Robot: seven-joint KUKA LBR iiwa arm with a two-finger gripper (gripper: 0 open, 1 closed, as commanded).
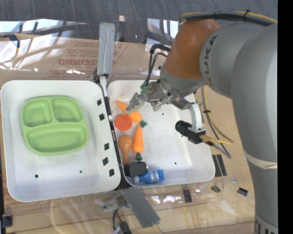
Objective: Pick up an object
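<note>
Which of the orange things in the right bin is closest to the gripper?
The small orange wedge at the top of the cluster, just left of the gripper. The round orange-red piece, the carrot and the tan piece lie lower down.

Two bins sit side by side on the bench [29, 57]. The left bin [14, 169] holds a divided tray [53, 126], well left of the shared wall. The right bin [185, 160] keeps its things near that wall: a round disc [122, 123] just right of it, a carrot [138, 139] right of the disc and nearer the camera, a squash-shaped piece [125, 145] left of the carrot, and a bottle [147, 175] in the near corner. The gripper [136, 100] hangs above and behind the disc.
</note>
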